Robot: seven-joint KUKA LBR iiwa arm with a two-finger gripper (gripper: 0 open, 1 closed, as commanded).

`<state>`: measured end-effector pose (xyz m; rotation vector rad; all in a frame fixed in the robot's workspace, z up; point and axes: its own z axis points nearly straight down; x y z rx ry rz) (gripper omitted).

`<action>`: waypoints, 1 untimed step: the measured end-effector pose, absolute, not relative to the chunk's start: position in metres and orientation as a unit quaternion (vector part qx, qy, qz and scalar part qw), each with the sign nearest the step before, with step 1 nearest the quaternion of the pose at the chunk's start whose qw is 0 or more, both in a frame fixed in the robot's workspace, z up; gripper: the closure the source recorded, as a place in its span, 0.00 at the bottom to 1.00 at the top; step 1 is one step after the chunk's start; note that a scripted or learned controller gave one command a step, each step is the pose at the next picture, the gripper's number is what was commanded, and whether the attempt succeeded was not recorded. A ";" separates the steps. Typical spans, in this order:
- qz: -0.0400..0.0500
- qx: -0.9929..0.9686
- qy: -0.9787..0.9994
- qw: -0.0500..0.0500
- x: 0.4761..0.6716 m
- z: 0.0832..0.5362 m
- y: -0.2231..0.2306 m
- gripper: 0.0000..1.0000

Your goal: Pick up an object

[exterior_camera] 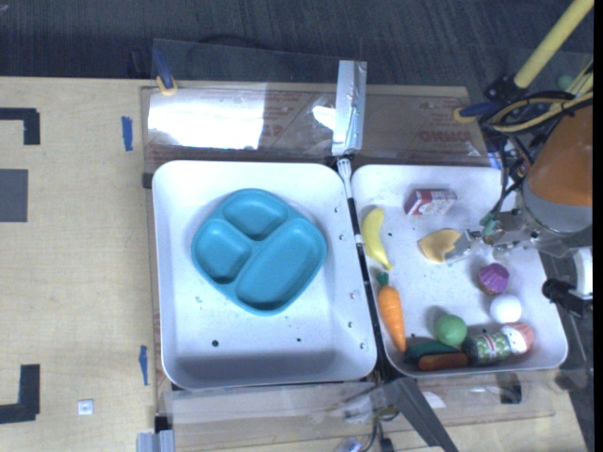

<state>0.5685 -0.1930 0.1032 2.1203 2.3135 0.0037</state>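
Observation:
The right bin (415,179) holds several toy foods. A yellow banana (375,236) and an orange carrot (391,316) lie along its left wall. A red and white carton (430,201) sits near the back. A pale yellow piece (436,245) lies in the middle. A purple onion (493,278), a white egg (507,309), a green lime (450,329), a labelled can (497,343) and a dark red item (435,357) crowd the front right. My gripper (476,235) hangs low just right of the yellow piece, its tip at that piece's right edge.
The left bin (179,328) carries a blue divided plate (259,250). The arm's orange band (568,163) and grey wrist stand over the right bin's right wall. Cables and a yellow rod (558,34) lie beyond the back right corner.

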 end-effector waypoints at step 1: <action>0.008 0.627 0.779 0.000 0.530 0.089 -0.212 0.00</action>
